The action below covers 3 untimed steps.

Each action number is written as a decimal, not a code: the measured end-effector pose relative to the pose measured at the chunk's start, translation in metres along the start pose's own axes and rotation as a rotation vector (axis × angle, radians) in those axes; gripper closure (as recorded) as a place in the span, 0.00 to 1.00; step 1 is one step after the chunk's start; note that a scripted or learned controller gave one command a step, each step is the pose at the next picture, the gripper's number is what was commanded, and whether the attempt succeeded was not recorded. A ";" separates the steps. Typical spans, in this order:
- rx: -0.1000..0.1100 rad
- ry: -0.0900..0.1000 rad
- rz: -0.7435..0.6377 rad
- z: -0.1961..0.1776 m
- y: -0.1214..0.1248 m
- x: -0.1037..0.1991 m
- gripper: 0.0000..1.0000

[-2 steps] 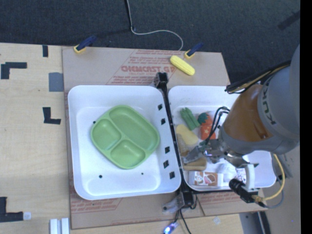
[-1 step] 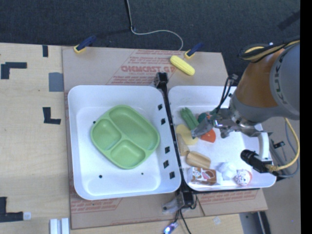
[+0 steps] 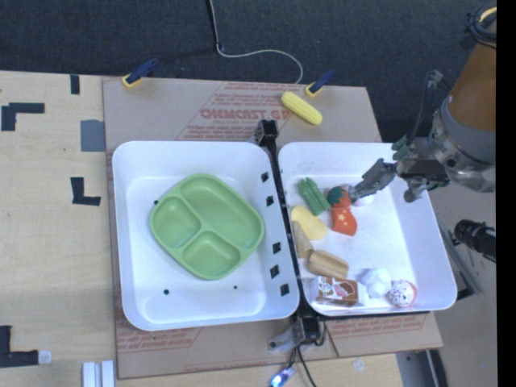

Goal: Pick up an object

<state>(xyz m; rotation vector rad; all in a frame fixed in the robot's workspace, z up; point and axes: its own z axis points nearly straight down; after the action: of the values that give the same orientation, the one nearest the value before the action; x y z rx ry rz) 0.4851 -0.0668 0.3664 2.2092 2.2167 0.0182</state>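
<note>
Red-and-green toy [image 3: 342, 213] lies mid right bin [image 3: 419, 240], beside green vegetable [image 3: 311, 194] and yellow piece [image 3: 307, 222] | hand [image 3: 364, 188] hovers at its upper right, grip state unclear | advice: descend centred on one toy, avoiding neighbours.

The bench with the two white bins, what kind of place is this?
Probably a robot test lab, not a kitchen: a grey arm with an orange band reaches over shallow white plastic bins clamped on cardboard, holding toy food and a green divided plate.
</note>
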 end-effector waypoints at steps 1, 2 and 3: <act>-0.001 0.004 -0.010 -0.177 0.002 0.113 0.00; 0.018 -0.001 -0.001 -0.178 0.002 0.109 1.00; 0.024 -0.002 0.005 -0.113 0.001 0.094 1.00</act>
<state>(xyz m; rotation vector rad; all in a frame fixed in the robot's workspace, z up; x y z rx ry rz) 0.4834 0.0275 0.4795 2.2259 2.2229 -0.0105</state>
